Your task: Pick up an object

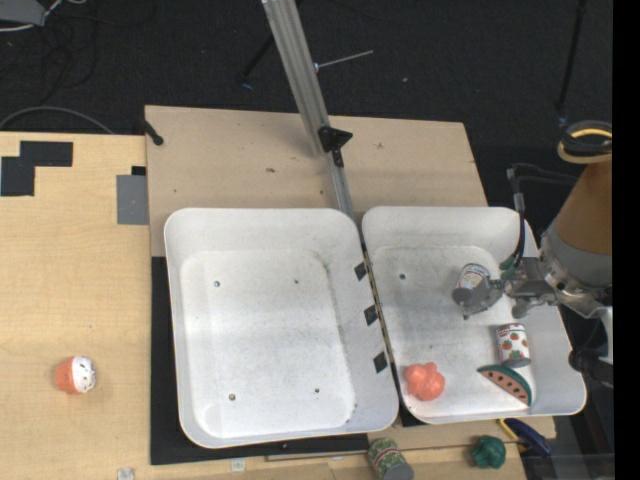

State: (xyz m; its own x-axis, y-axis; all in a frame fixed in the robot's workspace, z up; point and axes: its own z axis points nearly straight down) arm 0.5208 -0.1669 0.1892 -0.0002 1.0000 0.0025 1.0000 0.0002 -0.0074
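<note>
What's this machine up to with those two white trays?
A grey robot arm reaches in from the right, its tool low inside the right bin. Nearby in that bin lie a small strawberry-print can, a watermelon slice toy and a red-orange lumpy toy, all apart from the tool. Whether it has grabbed anything is not clear.
</note>
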